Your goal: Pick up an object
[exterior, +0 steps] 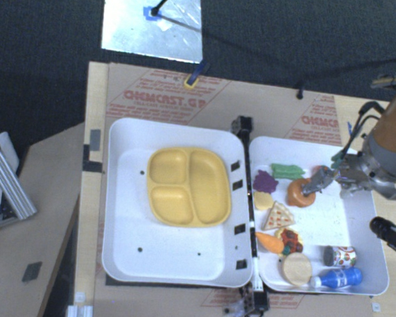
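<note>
You've got the gripper [314, 183] low in the right bin [375, 272], tip against the orange round toy [296, 194]; can't tell how it stands. Green piece [286, 171] and purple piece [265, 182] crowd its left, pizza slice [280, 216] below. Yellow tray [185, 186] sits in the left bin [116, 251].

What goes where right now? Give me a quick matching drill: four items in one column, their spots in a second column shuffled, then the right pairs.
Items:
1. yellow divided tray
2. blue bottle
3. green toy
4. orange round toy

Places:
A. right bin, far edge, beside the purple grapes
B. middle of the left bin
C. right bin, directly at the gripper
D. right bin, near edge, lying on its side

Pairs: 1-B, 2-D, 3-A, 4-C
</note>
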Robot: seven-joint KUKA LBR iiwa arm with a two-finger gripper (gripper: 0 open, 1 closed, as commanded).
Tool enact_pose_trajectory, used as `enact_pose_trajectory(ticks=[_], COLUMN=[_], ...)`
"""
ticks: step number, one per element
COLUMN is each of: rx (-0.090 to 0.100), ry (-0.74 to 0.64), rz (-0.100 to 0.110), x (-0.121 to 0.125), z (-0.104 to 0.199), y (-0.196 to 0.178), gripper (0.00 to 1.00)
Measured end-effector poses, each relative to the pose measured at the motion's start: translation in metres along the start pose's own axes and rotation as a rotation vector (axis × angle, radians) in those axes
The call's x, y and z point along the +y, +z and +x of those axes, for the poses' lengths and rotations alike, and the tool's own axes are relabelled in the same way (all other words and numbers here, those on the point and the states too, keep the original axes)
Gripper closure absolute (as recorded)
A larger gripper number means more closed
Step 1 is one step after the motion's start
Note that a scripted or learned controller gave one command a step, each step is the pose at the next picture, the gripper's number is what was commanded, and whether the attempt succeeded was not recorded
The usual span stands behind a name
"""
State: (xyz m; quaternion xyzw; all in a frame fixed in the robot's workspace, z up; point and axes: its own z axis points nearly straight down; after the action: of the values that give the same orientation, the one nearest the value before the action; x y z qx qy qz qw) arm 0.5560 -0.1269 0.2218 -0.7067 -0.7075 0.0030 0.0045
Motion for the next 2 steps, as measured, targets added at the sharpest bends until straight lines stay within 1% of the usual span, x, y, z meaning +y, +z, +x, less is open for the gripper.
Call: enact_pose_trajectory(ticks=[1, 2], rx=[-0.002, -0.001], ry=[-0.002, 0.000], rz=[-0.012, -0.007], x=[0.003, 0.010], z=[0.000, -0.007], y=[-0.006, 0.047], gripper=[0.00, 0.00])
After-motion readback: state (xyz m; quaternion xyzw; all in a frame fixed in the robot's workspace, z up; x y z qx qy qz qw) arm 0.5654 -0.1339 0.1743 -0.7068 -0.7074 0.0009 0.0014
